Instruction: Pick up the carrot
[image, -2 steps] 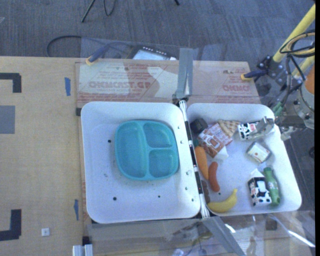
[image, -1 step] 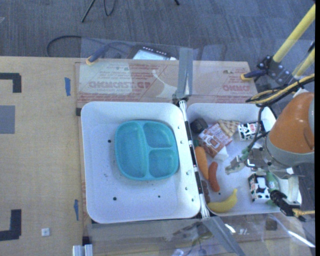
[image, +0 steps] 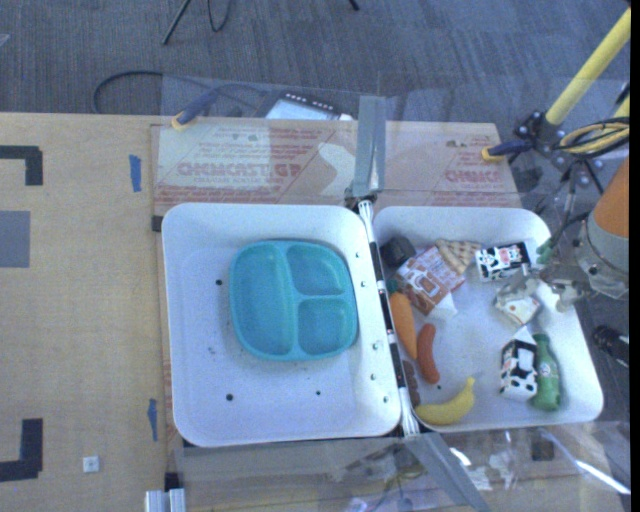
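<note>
At the near edge of the right bin (image: 585, 400), a banana (image: 445, 405) is lying crosswise, with a cow-print block (image: 518, 368) and a green bottle (image: 545, 375) sitting off to the view's right.

Just beyond the banana, a sausage (image: 428, 352) is resting lengthwise. The carrot (image: 402, 322) is lying just beside it on the view's left, hugging the wall that divides the two bins. Its long axis is running near to far, leaning only slightly, so it is lying almost parallel to that wall.

Farther back, a small box (image: 430, 280) is sitting at the carrot's far end, close enough that the two may be touching. A waffle (image: 458, 255) and a cow-print carton (image: 500, 260) are lying behind it.

The gripper (image: 560, 272) is hanging over the bin's right side, above some crumpled pale items. Whether it is spread or closed I cannot tell, because the view is too cluttered there. Nothing is visibly being held.

The carrot is lying well apart from the gripper, across the bin to the view's left and a little nearer the camera. By my judgement the coming move is calling for a traverse to the dividing wall. The closing line should be running across the carrot's short width, with the wall and the sausage crowding it on either side.

In the left bin (image: 190, 300), a teal plate (image: 295, 300) is sitting.
</note>
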